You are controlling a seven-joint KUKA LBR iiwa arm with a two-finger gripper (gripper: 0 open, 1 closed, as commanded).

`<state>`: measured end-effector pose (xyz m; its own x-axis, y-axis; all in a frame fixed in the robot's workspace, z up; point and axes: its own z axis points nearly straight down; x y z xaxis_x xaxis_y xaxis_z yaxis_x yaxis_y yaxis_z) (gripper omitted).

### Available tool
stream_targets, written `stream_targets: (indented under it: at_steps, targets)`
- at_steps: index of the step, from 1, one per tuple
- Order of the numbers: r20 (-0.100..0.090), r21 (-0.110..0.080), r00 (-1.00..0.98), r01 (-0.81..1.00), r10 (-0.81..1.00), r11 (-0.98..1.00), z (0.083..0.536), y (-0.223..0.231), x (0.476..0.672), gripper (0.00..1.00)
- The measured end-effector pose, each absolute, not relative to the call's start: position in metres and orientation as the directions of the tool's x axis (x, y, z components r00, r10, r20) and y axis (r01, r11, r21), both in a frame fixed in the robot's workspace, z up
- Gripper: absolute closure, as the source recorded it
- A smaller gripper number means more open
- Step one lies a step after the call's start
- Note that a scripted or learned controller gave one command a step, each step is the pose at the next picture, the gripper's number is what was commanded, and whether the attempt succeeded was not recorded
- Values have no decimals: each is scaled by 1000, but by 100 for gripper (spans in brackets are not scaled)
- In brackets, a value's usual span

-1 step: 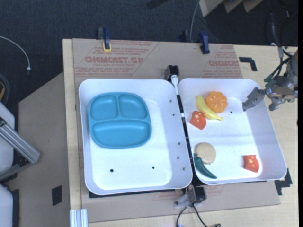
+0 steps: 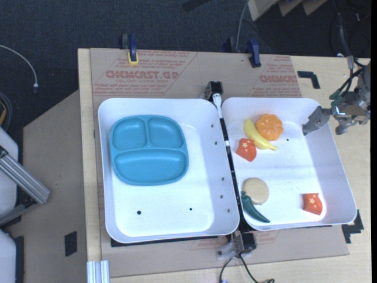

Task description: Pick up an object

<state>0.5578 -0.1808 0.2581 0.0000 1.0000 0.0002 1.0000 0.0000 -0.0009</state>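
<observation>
The right bin point(image 2: 330, 158) holds several toy foods. An orange point(image 2: 270, 125) and a yellow banana point(image 2: 257, 135) lie together at its back, with a red piece point(image 2: 247, 150) just in front of them. A beige round piece point(image 2: 256, 190) and a dark green pepper point(image 2: 254, 209) sit near the front left corner, and another red piece point(image 2: 313, 203) lies at the front right. My gripper point(image 2: 327, 125) hangs over the bin's back right corner, open, with nothing between its fingers. It is well to the right of the orange.
The left bin point(image 2: 203, 181) holds a blue divided plate point(image 2: 149, 149). A black hinge strip point(image 2: 224, 140) runs between the bins. Blue clamps point(image 2: 254, 50) stand at the board's back edge. Bare bin floor lies between my gripper and the front red piece.
</observation>
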Motion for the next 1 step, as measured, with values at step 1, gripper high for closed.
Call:
stream_targets:
  at_steps: [1]
  targets:
    - [2, -7, 1, 1000, 1000, -1, 197, -188, 556, 0]
